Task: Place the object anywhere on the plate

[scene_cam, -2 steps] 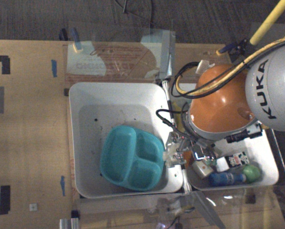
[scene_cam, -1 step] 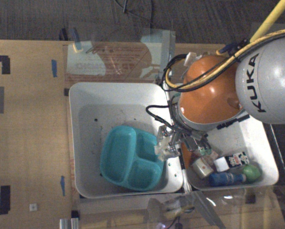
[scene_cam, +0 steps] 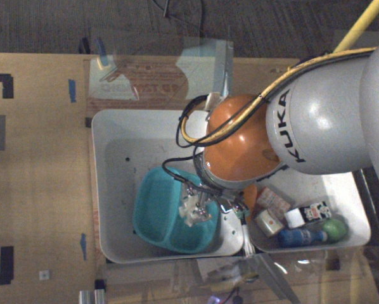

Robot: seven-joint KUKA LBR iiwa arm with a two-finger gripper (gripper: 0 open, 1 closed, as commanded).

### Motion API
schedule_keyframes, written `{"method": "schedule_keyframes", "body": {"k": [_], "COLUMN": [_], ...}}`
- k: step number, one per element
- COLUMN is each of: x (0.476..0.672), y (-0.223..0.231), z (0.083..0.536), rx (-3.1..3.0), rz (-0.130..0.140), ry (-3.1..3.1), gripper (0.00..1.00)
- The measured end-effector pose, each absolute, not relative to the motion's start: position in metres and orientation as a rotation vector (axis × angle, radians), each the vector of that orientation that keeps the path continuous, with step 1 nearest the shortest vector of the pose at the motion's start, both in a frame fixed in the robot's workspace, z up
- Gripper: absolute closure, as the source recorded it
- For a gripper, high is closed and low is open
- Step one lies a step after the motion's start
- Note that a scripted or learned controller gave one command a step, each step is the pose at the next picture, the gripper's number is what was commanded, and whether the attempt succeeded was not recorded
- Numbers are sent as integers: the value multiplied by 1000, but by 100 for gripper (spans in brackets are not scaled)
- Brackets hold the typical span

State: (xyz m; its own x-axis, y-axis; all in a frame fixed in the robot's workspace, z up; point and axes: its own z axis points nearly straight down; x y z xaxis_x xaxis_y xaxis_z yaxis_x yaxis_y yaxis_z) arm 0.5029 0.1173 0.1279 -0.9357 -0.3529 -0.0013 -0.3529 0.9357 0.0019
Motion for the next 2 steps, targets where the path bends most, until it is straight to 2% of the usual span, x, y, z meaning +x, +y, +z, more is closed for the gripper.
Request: {"method": "schedule_keyframes", "body": {"k": [1,2], "x": [490,498], "y": [177,129], "z": [131,112], "rx": [-862,-941], "rz": [5,12], "ry": [3016,2964], "gripper": [100,100]}}
